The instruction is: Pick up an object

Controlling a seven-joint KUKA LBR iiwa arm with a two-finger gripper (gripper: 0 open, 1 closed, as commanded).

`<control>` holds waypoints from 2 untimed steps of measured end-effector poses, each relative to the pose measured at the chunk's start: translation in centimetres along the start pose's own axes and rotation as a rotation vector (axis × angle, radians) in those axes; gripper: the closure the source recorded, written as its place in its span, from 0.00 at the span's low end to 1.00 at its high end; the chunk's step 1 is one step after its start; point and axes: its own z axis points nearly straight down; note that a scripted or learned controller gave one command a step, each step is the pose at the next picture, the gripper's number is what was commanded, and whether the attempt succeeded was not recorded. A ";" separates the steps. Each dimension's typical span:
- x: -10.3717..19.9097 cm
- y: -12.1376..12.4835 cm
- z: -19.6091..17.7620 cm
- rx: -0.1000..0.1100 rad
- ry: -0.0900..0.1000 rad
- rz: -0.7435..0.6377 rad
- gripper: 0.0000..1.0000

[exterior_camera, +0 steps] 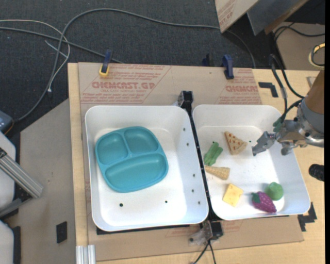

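Hovering with open, empty fingers over the right bin [289, 170], the gripper [272, 145] could drop between toys, missing the waffle wedge [235, 143] just left.

The arm [315, 111] runs off the right edge, so most of its body is out of frame. At the gripper [272, 146], the fingers are small and slightly blurred; their gap is hard to read. Far left, a grey metal piece [15, 172] is cut by the edge. Top right, a cardboard box [234, 13] is cropped by the upper edge. The far edge of the right bin [242, 109] partly disappears behind the arm.
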 end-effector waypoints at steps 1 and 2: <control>0.0 0.3 -0.7 -0.014 -0.003 -0.004 0.00; 0.5 0.2 5.6 -0.007 -0.001 -0.004 0.00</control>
